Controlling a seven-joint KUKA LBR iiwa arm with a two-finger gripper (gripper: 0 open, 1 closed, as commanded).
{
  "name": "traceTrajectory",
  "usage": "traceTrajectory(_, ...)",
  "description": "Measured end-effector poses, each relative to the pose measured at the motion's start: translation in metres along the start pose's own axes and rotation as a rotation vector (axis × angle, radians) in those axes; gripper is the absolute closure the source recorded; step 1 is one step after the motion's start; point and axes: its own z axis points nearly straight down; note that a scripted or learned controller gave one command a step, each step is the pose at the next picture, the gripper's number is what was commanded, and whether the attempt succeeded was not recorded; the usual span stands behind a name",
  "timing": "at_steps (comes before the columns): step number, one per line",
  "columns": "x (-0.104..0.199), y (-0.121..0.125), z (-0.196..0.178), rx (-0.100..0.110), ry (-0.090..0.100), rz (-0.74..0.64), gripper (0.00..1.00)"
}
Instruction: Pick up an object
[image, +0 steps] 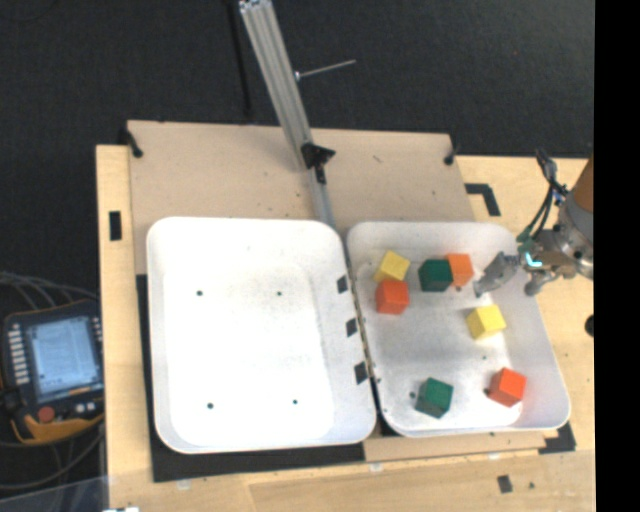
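The right bin (545, 350) holds several small blocks. A yellow block (393, 266) and a red-orange block (392, 296) sit near its left wall. Toward the back, a green block (434, 275) touches an orange block (460, 268). Another yellow block (487, 321) lies right of centre. Near the front are a green block (434, 397) and a red-orange block (508, 386). My gripper (513, 278) hangs over the bin's back right part, just right of the orange block and behind the second yellow block. It is open, with nothing between its fingers.
The left bin (160, 300) sits beside the right one, their walls meeting at mid-bench. A slanted metal pole (285, 95) rises from behind the bins. A handheld screen unit (55, 360) lies off the bench's left edge.
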Motion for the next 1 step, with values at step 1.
traceTrajectory(1,0.0000,0.0009,-0.0025,-0.004,-0.002,-0.001,0.00)
